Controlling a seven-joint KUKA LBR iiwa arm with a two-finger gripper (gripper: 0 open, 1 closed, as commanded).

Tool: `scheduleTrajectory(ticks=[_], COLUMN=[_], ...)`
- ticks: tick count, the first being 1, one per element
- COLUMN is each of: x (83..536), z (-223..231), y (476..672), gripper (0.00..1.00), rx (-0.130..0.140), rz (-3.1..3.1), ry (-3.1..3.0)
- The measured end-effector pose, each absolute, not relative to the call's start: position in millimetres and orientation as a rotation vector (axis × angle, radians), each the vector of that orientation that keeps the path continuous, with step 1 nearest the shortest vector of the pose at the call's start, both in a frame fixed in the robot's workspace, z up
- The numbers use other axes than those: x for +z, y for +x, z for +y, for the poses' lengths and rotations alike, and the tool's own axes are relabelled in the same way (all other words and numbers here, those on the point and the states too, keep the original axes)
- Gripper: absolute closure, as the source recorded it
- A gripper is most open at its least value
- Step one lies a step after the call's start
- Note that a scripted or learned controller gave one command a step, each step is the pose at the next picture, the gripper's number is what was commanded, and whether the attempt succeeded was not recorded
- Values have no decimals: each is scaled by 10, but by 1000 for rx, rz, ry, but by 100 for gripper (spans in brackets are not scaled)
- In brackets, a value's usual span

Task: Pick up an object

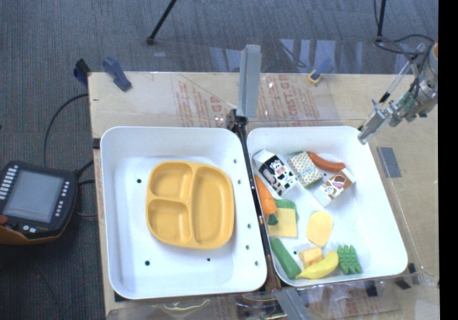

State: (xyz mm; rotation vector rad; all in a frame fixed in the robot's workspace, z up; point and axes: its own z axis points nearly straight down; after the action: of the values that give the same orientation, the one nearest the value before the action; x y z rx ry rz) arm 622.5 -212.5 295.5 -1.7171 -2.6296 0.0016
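Grey carpet surrounds the desk [186, 100], which carries two shallow white bins side by side. In the left bin [118, 168] a yellow divided plate [191, 204] lies flat near the middle. The right bin [379, 218] holds a cluster of toy food: a cow-print carton [277, 172] near its upper left, a sausage [328, 162] beside a small red-and-white carton [335, 185], a carrot [265, 196] along the left wall, a yellow oval slice [320, 228], and a banana [320, 266] beside a green ridged piece [348, 259] at the lower edge. Beyond the upper right corner of that bin hangs the gripper [366, 132], nothing in it; whether its fingers are apart or together I cannot tell.
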Motion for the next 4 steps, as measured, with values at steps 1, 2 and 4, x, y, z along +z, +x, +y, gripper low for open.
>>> scheduleTrajectory(ticks=[1,2,4], x=[1517,1066,1035], z=[-2082,-2088,-2084], y=[6429,6441,6505], gripper=[0,0,100], rx=[7,4,-8], rz=[-2562,-2593,-2735], ry=[-1796,-1763,-1558])
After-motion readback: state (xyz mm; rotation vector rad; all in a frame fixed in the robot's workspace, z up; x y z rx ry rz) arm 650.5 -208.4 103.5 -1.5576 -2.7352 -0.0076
